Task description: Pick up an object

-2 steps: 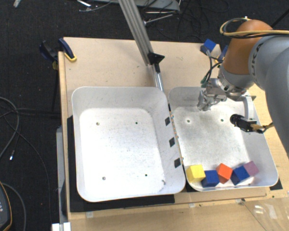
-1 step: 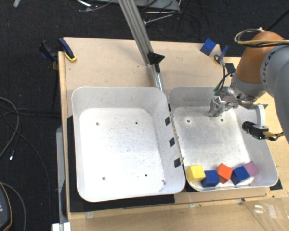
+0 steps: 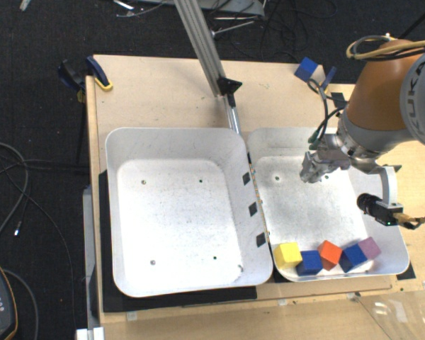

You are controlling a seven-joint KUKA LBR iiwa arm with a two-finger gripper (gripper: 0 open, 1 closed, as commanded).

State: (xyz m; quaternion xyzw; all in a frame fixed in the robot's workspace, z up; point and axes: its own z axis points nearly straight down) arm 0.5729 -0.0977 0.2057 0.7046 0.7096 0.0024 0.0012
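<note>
Several small blocks lie in a row along the near edge of the right bin (image 3: 319, 204): a yellow block (image 3: 288, 253), a blue block (image 3: 310, 262), an orange block (image 3: 331, 253), another blue block (image 3: 353, 257) and a pale purple block (image 3: 369, 247). My gripper (image 3: 314, 171) hangs over the bin's far middle, well behind the blocks and apart from them. Nothing shows between its tips.
The left bin (image 3: 173, 207) sits beside the right one, with a row of black clips along the shared rim. A slanted metal pole (image 3: 202, 37) crosses the far bench. A blue clamp (image 3: 308, 69) stands at the far right edge.
</note>
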